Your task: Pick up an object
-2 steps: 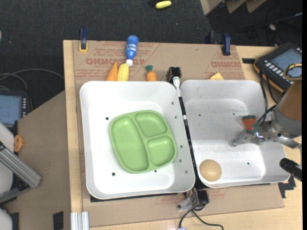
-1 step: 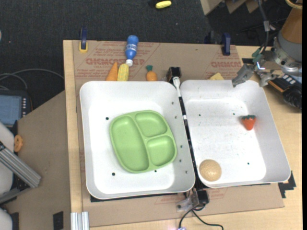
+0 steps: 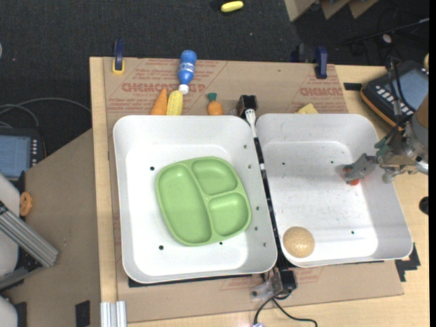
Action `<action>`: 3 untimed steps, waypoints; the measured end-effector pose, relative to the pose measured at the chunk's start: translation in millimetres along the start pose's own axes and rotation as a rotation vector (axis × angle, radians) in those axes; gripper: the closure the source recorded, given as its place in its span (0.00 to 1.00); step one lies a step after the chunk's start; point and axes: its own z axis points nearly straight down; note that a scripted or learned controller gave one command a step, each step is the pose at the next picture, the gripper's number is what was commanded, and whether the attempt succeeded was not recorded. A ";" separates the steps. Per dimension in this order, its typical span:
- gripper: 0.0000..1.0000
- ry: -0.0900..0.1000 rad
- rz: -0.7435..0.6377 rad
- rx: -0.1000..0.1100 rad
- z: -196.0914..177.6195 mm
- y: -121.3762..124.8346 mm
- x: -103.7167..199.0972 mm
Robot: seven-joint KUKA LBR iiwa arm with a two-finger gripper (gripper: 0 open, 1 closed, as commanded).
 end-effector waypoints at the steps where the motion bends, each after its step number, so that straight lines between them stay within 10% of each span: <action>1: 0.00 0.007 -0.009 -0.008 105.8 37.7 -27.1; 2: 0.00 -0.004 -0.011 -0.015 111.5 73.8 -11.1; 3: 1.00 -0.005 -0.009 -0.017 100.3 72.9 -12.2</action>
